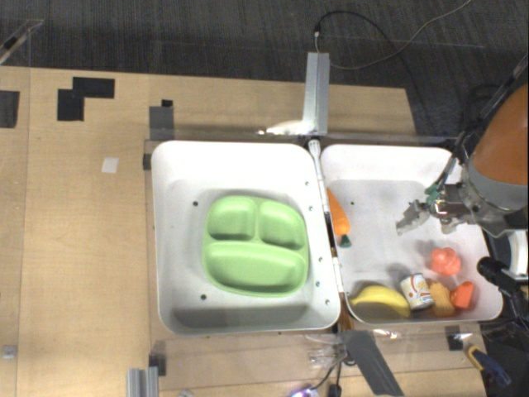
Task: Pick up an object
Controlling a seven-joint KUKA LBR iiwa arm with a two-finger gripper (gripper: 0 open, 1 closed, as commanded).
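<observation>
The right bin (pixel 372 172) holds several toy foods. An orange carrot (pixel 335 215) lies along its left wall. Along the front wall lie a yellow banana (pixel 379 299), a small white-and-red can (pixel 416 290), a yellow-orange piece (pixel 441 298) and an orange-red piece (pixel 465 294). A pink fruit (pixel 445 260) sits just behind them. My gripper (pixel 419 207) hangs over the bin's right middle, above and left of the pink fruit. Its fingers are open, with nothing between them.
The left bin (pixel 178 222) carries a green divided plate (pixel 254 244) in its middle. A metal post (pixel 317 89) rises behind the wall shared by the bins. The arm's orange band (pixel 504 143) enters from the right edge.
</observation>
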